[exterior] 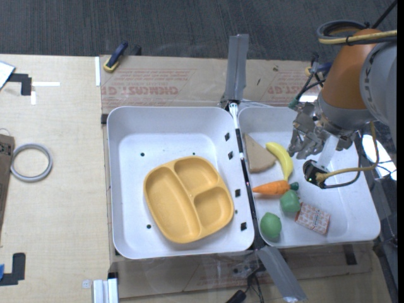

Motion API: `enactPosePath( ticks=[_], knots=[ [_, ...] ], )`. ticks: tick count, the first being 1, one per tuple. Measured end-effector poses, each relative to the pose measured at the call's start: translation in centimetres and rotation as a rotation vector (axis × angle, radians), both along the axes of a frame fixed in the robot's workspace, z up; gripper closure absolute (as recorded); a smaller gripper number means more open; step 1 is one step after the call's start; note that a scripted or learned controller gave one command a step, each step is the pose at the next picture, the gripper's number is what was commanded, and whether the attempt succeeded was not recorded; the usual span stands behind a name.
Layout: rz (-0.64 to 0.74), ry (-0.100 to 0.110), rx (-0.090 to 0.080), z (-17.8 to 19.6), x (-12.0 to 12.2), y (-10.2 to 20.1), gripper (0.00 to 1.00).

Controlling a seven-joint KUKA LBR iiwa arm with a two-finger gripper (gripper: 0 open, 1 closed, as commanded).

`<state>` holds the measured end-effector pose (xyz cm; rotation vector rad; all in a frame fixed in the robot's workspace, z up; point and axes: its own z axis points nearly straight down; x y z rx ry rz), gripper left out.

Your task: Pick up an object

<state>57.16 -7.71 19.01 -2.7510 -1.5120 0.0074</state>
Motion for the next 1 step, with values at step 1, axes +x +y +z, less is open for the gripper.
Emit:
enactPosePath(
  ticks=[1],
  knots=[
    [-0.070, -0.001, 0.000, 1.30, -5.23, -3.05, 1.00]
  ],
)
